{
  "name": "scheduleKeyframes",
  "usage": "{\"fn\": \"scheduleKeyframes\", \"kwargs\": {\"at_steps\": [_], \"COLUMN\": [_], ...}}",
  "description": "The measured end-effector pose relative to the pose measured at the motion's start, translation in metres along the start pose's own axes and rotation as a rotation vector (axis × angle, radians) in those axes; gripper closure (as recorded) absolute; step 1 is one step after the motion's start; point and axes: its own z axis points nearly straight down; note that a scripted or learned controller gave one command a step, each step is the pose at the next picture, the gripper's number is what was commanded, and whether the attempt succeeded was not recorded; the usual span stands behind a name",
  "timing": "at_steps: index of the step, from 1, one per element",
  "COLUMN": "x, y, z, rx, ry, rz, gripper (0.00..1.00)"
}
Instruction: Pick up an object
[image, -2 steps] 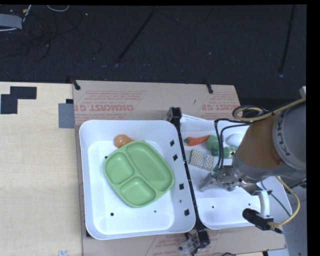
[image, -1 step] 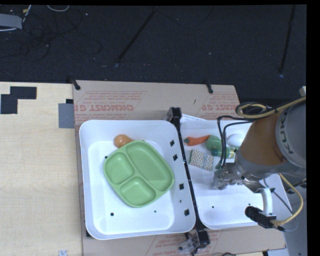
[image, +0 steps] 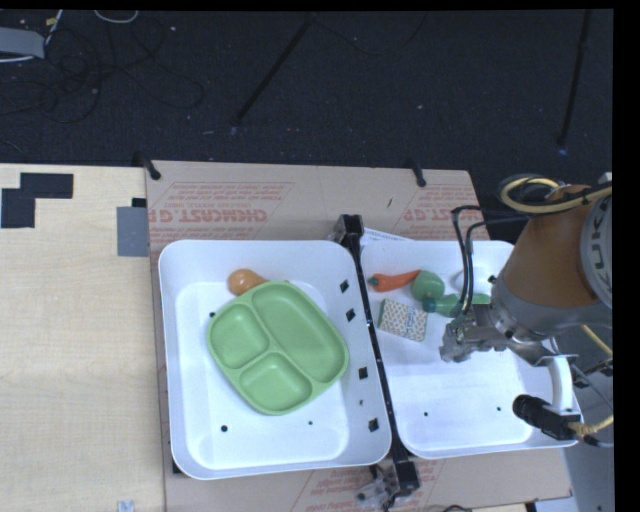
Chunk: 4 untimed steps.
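Beside the fingers (image: 455, 345), state unclear, lie patterned card (image: 403, 320), green toy (image: 430, 288), carrot (image: 396, 281).

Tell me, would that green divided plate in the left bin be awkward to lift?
Probably. The green divided plate looks like stiff, light plastic, so it should not flop. It is wide and lies flat on the left bin, so the pincer would likely need its raised rim, and it might tilt.

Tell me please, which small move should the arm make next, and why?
Probably lower the claw and shift it slightly toward the patterned packet. The claw hangs in the right bin just beside the packet, which lies flat and apart from the green objects.
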Motion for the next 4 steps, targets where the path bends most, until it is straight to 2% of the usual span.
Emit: {"fn": "scheduleKeyframes", "kwargs": {"at_steps": [1,2,3,4], "x": [-0.001,0.059,0.111,0.166], "y": [0.001,0.013,0.015,0.035], "z": [-0.049,-0.045,-0.056,-0.059], "rx": [-0.001,0.004,0.003,0.004], "ry": [0.000,0.002,0.002,0.002], "rz": [0.001,-0.004,-0.004,-0.005], "gripper": [1.00,1.00,1.00,1.00]}}
